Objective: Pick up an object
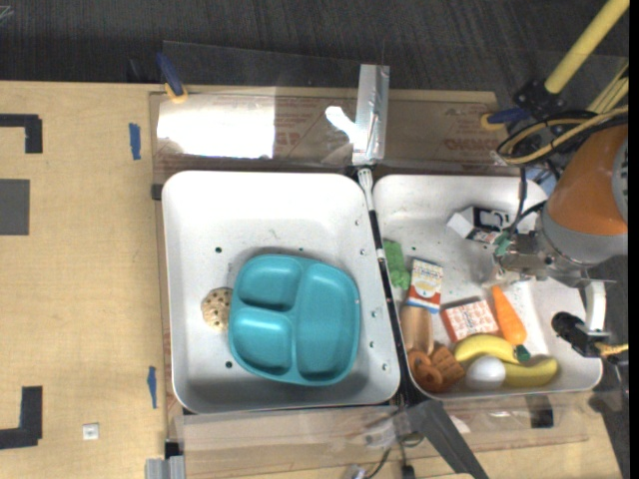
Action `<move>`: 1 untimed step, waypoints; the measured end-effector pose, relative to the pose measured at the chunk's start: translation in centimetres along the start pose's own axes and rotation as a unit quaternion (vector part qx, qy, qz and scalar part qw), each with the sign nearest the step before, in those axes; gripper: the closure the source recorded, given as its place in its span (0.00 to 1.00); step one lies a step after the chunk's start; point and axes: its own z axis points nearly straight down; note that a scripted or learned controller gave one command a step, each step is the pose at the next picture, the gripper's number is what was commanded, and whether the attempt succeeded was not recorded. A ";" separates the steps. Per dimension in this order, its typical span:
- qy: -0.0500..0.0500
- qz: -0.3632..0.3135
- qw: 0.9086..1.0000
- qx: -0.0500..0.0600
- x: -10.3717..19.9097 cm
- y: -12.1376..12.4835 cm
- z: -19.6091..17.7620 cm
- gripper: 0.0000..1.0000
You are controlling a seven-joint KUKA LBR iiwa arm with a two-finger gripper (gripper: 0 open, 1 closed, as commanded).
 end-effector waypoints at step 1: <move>0.002 -0.104 0.995 0.005 -4.6 -0.8 0.3 1.00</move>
